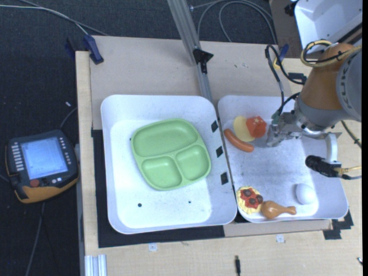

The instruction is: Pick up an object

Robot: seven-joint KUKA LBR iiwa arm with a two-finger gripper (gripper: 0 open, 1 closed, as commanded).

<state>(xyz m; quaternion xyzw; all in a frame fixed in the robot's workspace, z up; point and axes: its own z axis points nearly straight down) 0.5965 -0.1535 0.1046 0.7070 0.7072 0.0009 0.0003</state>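
My gripper reaches into the right bin from the right, low beside a red toy fruit. That fruit rests against a pale yellow piece. An orange-red sausage lies just left of them. At the bin's front edge sit a small pizza slice, a brown drumstick and a white egg. The gripper's tip is next to the red fruit; I cannot make out whether anything is held.
The left bin holds a green divided plate. A metal post rises behind the bins. A black cable fitting hangs off the arm over the right bin. A teach pendant lies off the bench at left.
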